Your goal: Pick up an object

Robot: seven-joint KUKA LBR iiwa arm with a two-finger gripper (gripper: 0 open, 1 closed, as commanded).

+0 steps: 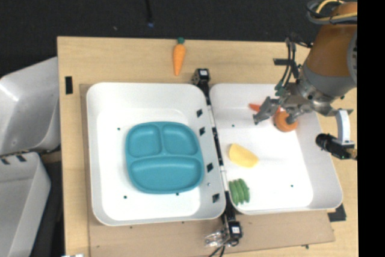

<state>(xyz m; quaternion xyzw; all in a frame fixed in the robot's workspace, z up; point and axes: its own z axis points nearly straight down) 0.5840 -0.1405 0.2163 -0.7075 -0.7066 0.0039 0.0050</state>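
The grey arm with its orange band reaches in over the right-hand shallow white bin (pixel 301 189), and its two-finger gripper (pixel 274 110) hangs above that bin's far half. Just beside the gripper lies a round orange object (pixel 286 121). Nearer the bin's middle sits a yellow wedge-shaped piece (pixel 243 155), and a ridged green vegetable (pixel 239 191) lies in its near left corner. The left-hand white bin (pixel 108 189) beside it holds a teal divided plastic plate (pixel 163 157). Beyond both bins, an orange toy carrot (pixel 178 57) rests on the pale wooden bench (pixel 120 57).
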